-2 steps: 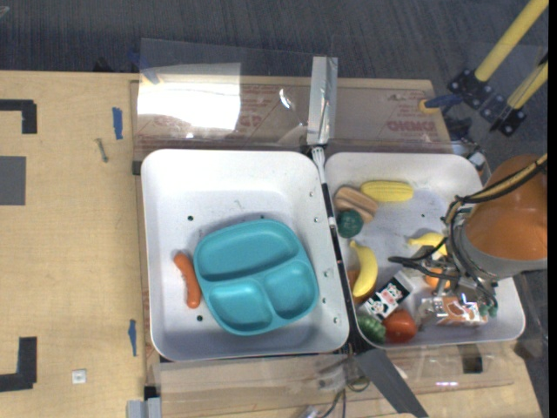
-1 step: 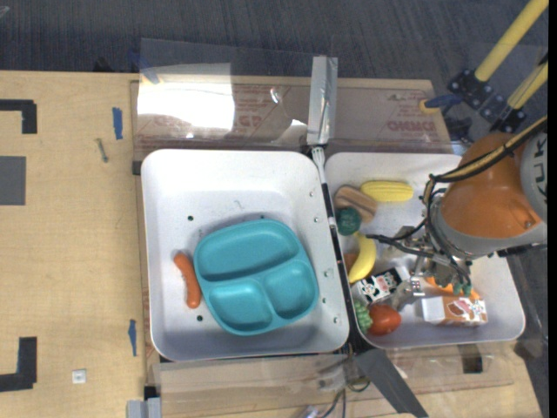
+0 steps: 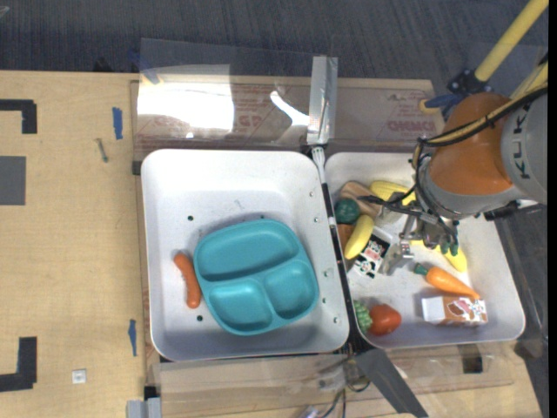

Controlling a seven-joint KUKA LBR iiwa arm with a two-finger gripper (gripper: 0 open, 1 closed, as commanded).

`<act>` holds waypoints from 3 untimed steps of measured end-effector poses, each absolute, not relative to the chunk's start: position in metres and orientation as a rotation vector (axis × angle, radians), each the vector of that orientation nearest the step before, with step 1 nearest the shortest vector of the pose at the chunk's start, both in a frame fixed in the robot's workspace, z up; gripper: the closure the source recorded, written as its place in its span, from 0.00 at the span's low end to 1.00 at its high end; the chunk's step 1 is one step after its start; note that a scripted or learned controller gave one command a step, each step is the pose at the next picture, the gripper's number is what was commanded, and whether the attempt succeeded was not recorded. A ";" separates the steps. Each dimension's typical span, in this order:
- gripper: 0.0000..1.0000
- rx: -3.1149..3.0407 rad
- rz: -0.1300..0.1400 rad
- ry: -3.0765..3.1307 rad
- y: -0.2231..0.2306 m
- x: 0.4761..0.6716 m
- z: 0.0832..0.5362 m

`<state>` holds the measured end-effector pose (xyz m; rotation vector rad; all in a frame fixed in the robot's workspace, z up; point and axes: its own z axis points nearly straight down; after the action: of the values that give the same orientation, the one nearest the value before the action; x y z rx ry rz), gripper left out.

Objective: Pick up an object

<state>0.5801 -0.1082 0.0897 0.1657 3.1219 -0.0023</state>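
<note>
Toy carrot (image 3: 449, 279), tomato (image 3: 384, 319), bananas (image 3: 359, 237) scattered in right bin (image 3: 509, 320).

The 2 bins (image 3: 165, 181) are white. The tray (image 3: 254, 275) is teal, the sausage (image 3: 188, 280) beside it orange-red. In the right bin the bananas (image 3: 359, 236) are yellow, the carrot (image 3: 448, 279) orange, the tomato (image 3: 383, 319) red with a green top, the carton (image 3: 452, 310) white and orange, the card (image 3: 372, 256) black and white. The arm (image 3: 470, 159) is grey with an orange band. The bench (image 3: 61, 259) is tan.
</note>
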 end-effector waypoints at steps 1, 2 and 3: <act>0.00 0.566 -0.011 3.123 -0.102 0.620 0.092; 0.00 0.555 -0.017 3.170 -0.107 0.645 0.091; 0.00 0.518 -0.004 3.094 -0.187 0.615 0.104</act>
<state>0.6150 -0.1870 0.1043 0.5182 3.0937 -0.0042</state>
